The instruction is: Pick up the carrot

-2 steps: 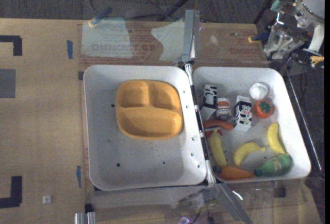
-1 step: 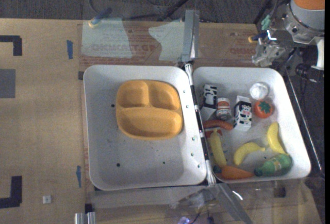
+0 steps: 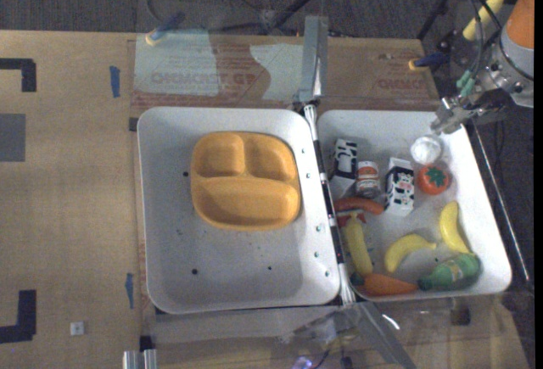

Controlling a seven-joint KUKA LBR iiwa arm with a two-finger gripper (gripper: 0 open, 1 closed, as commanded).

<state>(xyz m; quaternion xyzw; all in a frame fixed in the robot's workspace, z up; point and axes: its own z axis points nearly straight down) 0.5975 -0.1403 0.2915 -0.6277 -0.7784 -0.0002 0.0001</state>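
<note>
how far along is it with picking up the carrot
Nothing looks done: the carrot lies at the near edge of the right bin, beside a banana. The gripper is over the bin's far corner, away from it. Reaching, gripping and lifting remain.

Both bins are white: the left bin (image 3: pixel 170 274) holds a yellow-orange divided plate (image 3: pixel 245 179), plain in tone, and its floor is dotted with small dark specks. In the right bin (image 3: pixel 485 215), the carrot (image 3: pixel 389 284) at the near edge is orange. Three bananas are yellow (image 3: pixel 357 245) (image 3: pixel 408 249) (image 3: pixel 451 227). A small round tomato (image 3: pixel 433 179) is orange-red with a green top. Two cartons (image 3: pixel 344 158) (image 3: pixel 400 184) are white with black patches. A green item with some yellow (image 3: pixel 450 272) lies at the near right corner. The bench (image 3: pixel 68 215) is tan, marked with black and blue tape.
</note>
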